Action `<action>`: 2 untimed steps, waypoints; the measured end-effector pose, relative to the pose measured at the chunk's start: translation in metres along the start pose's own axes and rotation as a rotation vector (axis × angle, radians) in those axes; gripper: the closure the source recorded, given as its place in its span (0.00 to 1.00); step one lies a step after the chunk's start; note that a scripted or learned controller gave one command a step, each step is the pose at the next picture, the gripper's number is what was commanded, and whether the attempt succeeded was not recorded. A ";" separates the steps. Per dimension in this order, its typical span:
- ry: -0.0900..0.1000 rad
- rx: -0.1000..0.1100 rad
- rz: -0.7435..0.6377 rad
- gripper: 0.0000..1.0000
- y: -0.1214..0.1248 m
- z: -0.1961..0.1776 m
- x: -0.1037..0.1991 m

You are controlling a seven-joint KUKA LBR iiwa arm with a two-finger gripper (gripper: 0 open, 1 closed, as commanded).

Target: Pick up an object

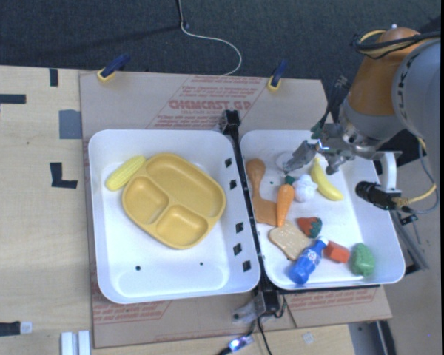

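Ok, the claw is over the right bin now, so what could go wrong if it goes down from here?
1. The toys are crowded: the claw sits close to the banana, with a small white piece and the carrot right beside it, so it may nudge or catch two at once.
2. The banana is curved and smooth, so it could slip out.
3. It lies near the bin's back wall, leaving little room.

Grey arm point(422, 72), orange band point(377, 80)

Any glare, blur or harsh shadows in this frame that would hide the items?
Camera view: even, soft lighting, only faint shadows under the yellow divided tray; the shallow white right bin is bright but not blown out; the grey gripper looks slightly soft, small toys like the orange carrot stay legible.
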State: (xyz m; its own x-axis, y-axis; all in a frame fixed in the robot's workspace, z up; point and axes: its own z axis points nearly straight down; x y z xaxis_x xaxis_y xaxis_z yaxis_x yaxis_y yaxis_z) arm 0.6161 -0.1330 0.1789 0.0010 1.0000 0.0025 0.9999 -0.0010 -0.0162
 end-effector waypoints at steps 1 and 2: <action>-0.002 -0.014 -0.003 0.00 0.003 -0.009 0.000; -0.003 -0.011 -0.003 0.00 0.004 0.034 0.000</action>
State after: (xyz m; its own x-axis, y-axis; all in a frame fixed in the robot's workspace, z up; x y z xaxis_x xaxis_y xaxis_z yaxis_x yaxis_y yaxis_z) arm 0.6195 -0.1333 0.1445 -0.0021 1.0000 -0.0005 1.0000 0.0021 -0.0055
